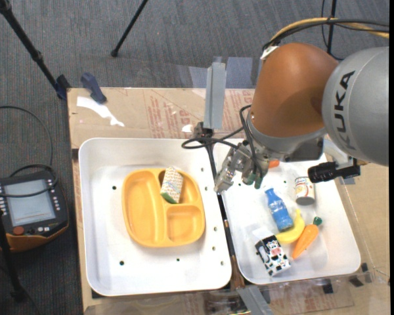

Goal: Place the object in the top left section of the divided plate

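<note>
Nearest the camera, in the right shallow white bin [345,258], we find a black-and-white cow-patterned carton [273,254], an orange toy carrot [305,239], a yellow toy banana [290,232], a blue plastic bottle [277,208] and a small labelled can [304,189]. In the left shallow white bin [98,241] lies the yellow three-section divided plate [142,209]. The task's thing, a pale patterned wedge-shaped object with a green base [172,185], already rests in the plate's far, narrow compartment, leaning over the ridge, its long axis running from near to far with a slight tilt; whether that compartment counts as the top left section we cannot tell with certainty, though it looks probable. The gripper [228,176] hangs over the seam between the two bins, so the object lies to its left in this view, apart from it, with nothing between its fingers; how wide they stand we cannot tell. Farther back, the grey arm with its orange band [295,90] bends in from the right above the cardboard-covered counter [144,110], wrist angled down and leftward.
</note>
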Action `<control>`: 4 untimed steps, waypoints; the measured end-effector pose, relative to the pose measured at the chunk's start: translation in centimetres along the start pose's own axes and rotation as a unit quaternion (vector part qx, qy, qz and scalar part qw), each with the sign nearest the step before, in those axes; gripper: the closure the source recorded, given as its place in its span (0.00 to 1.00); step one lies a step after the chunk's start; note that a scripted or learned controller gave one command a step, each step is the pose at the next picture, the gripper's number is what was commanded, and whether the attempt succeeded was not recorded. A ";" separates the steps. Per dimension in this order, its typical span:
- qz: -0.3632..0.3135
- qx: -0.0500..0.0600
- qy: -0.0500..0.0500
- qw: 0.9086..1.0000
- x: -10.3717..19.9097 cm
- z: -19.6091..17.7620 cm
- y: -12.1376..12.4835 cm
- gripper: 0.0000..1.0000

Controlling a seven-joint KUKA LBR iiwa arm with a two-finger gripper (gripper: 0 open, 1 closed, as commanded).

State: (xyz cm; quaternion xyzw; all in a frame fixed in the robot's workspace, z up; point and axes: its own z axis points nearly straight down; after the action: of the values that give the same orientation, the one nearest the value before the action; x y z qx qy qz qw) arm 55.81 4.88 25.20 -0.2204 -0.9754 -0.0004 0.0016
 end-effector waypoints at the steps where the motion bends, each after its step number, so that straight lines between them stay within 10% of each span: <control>1: -0.001 0.000 -0.002 1.000 -9.4 6.5 -2.4 1.00; 3: -0.077 0.000 -0.002 0.997 -13.6 13.0 -10.9 1.00; 4: -0.099 0.000 -0.003 0.995 -13.2 8.4 -18.3 1.00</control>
State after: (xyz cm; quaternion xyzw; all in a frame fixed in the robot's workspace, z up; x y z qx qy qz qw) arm 59.85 -17.36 16.74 -0.1229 -0.9924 -0.0003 -0.0018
